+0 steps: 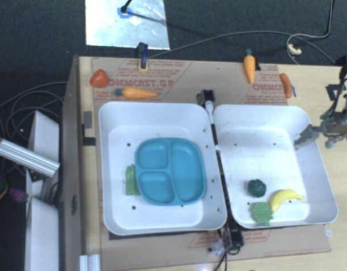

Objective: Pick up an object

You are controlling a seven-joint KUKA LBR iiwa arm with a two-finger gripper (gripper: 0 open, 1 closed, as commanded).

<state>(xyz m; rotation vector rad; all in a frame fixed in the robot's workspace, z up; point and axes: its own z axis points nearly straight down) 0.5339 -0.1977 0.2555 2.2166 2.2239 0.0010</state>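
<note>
Red print on the cardboard sheet (162, 75) under the bins reads "CHEMCAST GP", legible behind the left bin. The same red print repeats behind the right bin, partly covered and too blurred to read in full.

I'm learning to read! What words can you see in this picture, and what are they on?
"CHEMCAST GP" in red on the brown board behind the left bin.
More red print on the board near the upright carrot: too blurred to read.
Faint red print along the board's front edge: too blurred to read.
</note>
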